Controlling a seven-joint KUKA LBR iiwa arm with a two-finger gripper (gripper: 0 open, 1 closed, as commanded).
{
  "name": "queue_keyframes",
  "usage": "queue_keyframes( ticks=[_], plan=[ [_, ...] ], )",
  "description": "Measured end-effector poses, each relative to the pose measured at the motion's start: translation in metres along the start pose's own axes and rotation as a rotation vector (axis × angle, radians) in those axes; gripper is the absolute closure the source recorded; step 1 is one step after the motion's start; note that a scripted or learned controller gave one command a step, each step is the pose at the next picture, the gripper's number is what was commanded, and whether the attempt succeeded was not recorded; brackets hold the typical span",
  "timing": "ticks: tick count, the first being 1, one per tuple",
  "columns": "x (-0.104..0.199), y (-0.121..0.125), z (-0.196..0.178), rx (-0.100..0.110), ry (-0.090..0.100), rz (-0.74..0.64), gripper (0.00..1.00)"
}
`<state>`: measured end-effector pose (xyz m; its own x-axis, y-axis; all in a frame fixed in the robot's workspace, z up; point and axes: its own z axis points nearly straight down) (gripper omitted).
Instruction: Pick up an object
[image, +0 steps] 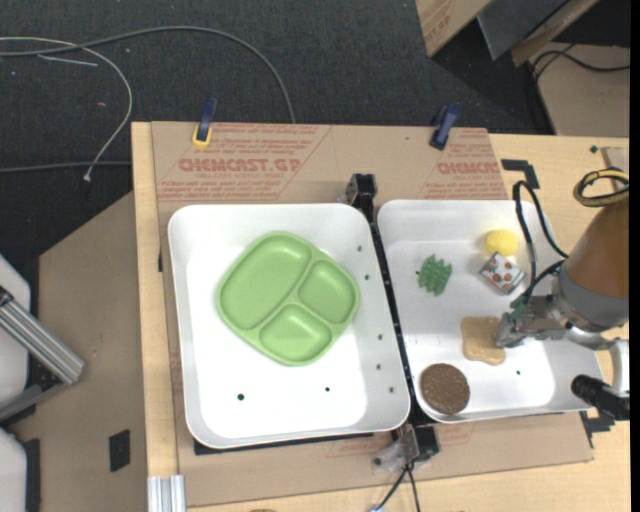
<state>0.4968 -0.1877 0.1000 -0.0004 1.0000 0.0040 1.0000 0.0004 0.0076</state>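
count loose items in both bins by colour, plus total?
Green: 2, the divided plate and small leafy piece
Yellow: 1, ball
Tan: 1, flat piece
Brown: 1, round disc
White with coloured spots: 1, block
Total: 6

Two shallow white bins are seen side by side on a bench covered with cardboard. In the left bin (200, 400) a green divided plate (288, 297) is laid near the middle. In the right bin (440, 225) a small green leafy piece (435, 274), a yellow ball (501, 242), a small white block with red marks (500, 271), a tan flat piece (482, 341) and a brown round disc (444, 387) are found. The gripper (512, 332) is lowered at the tan flat piece's right edge, with the arm (600, 270) reaching in from the right. Two blue clamps (206, 120) are fixed at the far edge of the cardboard.
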Motion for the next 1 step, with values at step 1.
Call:
queue_keyframes(
  ticks=[1],
  plan=[
    [-0.0018, -0.0001, -0.0433, 0.003, -0.006, 0.0, 1.0]
  ],
)
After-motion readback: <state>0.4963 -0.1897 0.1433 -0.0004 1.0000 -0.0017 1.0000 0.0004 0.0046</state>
